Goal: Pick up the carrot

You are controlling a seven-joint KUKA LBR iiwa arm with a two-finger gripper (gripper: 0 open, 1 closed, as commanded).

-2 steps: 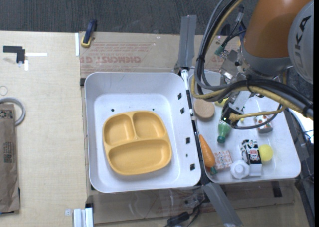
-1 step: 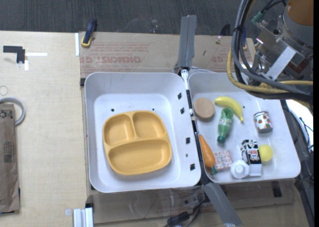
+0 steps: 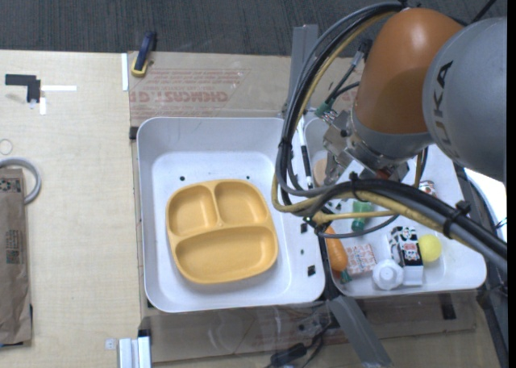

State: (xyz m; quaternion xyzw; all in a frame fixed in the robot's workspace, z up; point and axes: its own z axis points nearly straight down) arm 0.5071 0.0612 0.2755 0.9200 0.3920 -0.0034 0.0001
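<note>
The carrot (image 3: 336,253) is a small orange piece lying at the near left side of the right bin (image 3: 468,276), partly under the arm's cables. The arm's orange wrist band (image 3: 407,76) and grey body hang over the right bin and hide the gripper beneath them. Black and yellow cables (image 3: 379,193) loop across the bin just above the carrot.
A yellow divided plate (image 3: 222,231) lies in the left bin (image 3: 157,197). In the right bin, near the carrot, sit a pink-patterned packet (image 3: 360,257), a white bottle (image 3: 388,274), a yellow ball (image 3: 430,248), a black-and-white toy (image 3: 405,244) and a green item (image 3: 361,207).
</note>
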